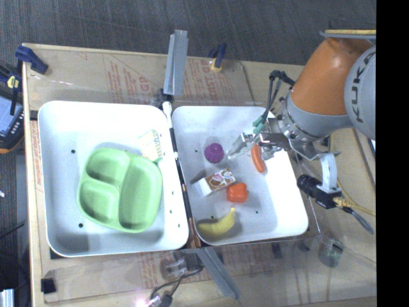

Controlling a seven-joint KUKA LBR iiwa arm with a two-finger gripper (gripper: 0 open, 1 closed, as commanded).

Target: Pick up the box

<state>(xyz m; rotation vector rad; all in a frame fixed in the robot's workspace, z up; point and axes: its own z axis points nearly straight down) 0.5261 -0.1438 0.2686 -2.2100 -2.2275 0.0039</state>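
Banana (218, 224): lies closest to us at the near edge of the right bin (289, 217), just below the box
Box (216, 182): small carton flat on the right bin's floor, an orange-red block (237, 192) touching its right end, a purple ball (214, 151) just above
Gripper (246, 141): hangs above and right of the box, beside an orange carrot-like piece (258, 158); I can't tell whether it's open or shut
Risk: clutter crowds the box, so I'd guess a descent could catch the block or nudge the carton aside
Left bin (57, 121): green divided tray (121, 189), out of the way
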